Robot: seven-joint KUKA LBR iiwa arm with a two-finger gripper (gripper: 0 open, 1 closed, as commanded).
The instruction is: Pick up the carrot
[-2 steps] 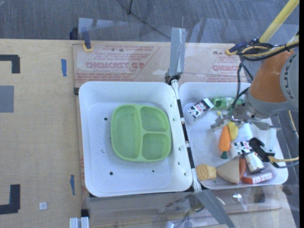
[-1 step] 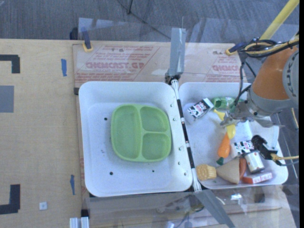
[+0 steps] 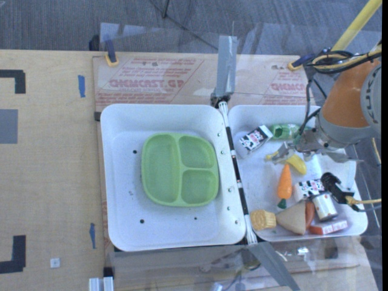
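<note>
A single fixed camera is looking down at a slant from above the bench (image 3: 48,162), taking in both white bins: the left bin (image 3: 121,223) sitting mid-frame, the right bin (image 3: 260,187) nearing the right edge, grey floor showing along the top.

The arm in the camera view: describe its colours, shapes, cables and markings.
The arm is a rounded, thick body, orange on its upper part with a grey section below it near the wrist. Dark lettering shows partly at the frame's right edge on the orange part. Black, blue and yellow cables loop over its top, and a thin dark cable runs down its left side. The gripper is a small metallic grey assembly, too small to make out further.
</note>
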